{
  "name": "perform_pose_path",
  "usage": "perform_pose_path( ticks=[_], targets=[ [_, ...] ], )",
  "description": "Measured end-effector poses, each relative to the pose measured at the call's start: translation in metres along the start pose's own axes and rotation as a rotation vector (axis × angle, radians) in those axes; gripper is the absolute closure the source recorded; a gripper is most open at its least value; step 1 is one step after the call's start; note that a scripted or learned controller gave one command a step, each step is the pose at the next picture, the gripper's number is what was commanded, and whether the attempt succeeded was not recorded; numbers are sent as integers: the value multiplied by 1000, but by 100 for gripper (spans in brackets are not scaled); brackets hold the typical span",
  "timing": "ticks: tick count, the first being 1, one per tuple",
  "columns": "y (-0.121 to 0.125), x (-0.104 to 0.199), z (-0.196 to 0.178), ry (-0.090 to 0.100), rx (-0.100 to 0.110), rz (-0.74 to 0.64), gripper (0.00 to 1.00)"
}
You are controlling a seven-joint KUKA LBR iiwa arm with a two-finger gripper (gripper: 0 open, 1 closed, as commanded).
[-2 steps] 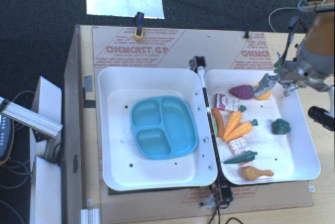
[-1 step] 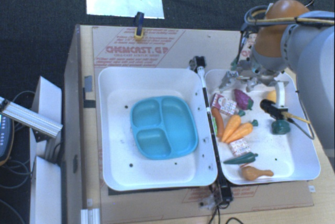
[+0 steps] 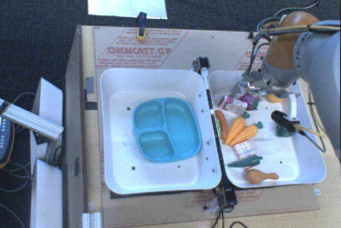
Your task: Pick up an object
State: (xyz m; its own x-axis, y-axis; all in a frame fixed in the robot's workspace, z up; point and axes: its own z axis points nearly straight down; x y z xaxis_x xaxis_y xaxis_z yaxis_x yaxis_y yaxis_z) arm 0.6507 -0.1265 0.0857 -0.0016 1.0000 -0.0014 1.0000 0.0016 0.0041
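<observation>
Your pincer [image 3: 249, 84] is hovering low over the right bin's [image 3: 311, 168] far end beside a purple packet [image 3: 238, 101], its opening impossible to judge, while two carrots [image 3: 238, 131] are lying mid-bin.

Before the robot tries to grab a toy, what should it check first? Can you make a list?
1. Toys in the right bin to grab: ok, carrots, a pear and more.
2. Gripper over that bin: ok, at its far end.
3. A toy under the gripper: ok, a purple packet lies close by.
4. Toys apart enough to take one: not ok, the carrots touch.
5. Gripper free of toys: cannot tell.
6. Blue tray out of the way: ok, in the left bin.
</observation>
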Motion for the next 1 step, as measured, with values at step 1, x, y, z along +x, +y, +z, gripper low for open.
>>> perform_pose_path(
  ticks=[1],
  targets=[
    [5,-82,-69,-2,-1,0,0]
  ],
)
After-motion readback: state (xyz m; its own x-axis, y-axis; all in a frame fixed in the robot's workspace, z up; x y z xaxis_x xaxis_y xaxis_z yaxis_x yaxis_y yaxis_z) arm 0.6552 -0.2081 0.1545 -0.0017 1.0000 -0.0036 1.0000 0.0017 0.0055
